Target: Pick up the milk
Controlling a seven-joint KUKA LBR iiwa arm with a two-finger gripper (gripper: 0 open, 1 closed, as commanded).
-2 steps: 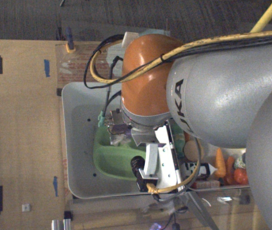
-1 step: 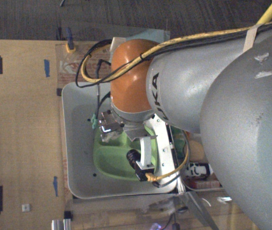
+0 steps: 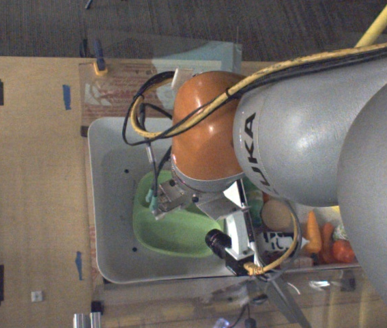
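Note:
The arm's orange band and grey wrist cover most of the white bin (image 3: 108, 203). My gripper (image 3: 158, 202) hangs low over the left part of a light green bowl (image 3: 173, 234) that lies in the bin. A white object with black patches (image 3: 275, 241), possibly the milk carton, shows to the right of the bowl, half hidden by the arm and a yellow cable. The gripper is well to the left of it, and I see nothing held in it.
Right of the bowl lie a tan round item (image 3: 278, 216), orange carrots (image 3: 313, 232) and a red item (image 3: 343, 251). The bin's left wall and its bare floor (image 3: 115, 176) are beside the gripper. Cables loop around the wrist.

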